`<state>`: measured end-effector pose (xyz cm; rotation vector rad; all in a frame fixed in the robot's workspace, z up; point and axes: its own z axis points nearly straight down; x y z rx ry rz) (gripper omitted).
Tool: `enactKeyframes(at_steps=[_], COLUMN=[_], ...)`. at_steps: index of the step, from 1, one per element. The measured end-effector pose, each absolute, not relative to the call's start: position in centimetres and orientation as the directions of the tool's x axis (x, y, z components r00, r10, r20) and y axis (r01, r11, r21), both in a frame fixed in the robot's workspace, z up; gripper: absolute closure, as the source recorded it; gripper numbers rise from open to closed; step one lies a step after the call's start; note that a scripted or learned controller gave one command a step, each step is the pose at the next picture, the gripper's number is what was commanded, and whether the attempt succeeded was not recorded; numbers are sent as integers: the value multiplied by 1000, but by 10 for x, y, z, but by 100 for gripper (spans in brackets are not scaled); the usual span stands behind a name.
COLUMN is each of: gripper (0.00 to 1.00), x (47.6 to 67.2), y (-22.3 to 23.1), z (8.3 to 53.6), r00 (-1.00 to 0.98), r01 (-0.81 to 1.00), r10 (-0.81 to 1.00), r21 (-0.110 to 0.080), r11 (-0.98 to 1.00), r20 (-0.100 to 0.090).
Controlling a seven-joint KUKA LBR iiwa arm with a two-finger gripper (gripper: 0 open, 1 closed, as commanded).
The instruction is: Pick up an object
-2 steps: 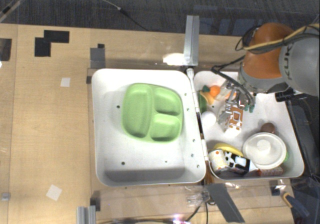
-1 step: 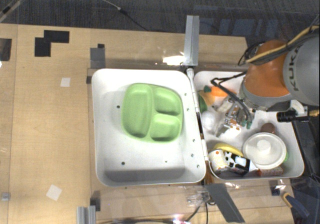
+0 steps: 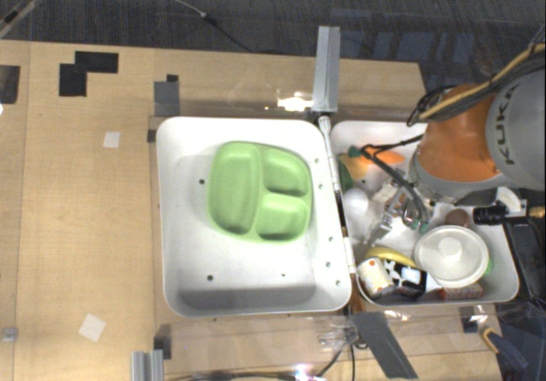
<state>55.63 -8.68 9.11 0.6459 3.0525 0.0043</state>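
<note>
- Working from the left: the left bin (image 3: 183, 226) holds one thing, a green tray (image 3: 258, 190) with three wells, lying a little back of the middle. I have not touched it.
- Right of the divider (image 3: 335, 192) sits the right bin (image 3: 508, 281), which is crowded: something orange (image 3: 375, 163) toward the back by the divider, a yellow piece (image 3: 394, 256) and a dark-and-white item (image 3: 394, 277) at the front by the divider, and a white bowl (image 3: 452, 253) farther right.
- My pincer (image 3: 399, 210) is down in that bin, just behind the yellow piece and left of the bowl. Whether it is open or closed, I cannot tell; wires and clutter blur it.
- Judging progress: nothing looks lifted, so the pick is not done. A grasp and a raise are what I reckon remains.
</note>
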Motion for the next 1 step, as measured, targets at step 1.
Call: enactKeyframes(at_steps=[1], gripper=[0], x=[618], y=[-89], z=[90], r00=[-996], r01=[91], r10=[91], r21=[0], r11=[996], r20=[-17])
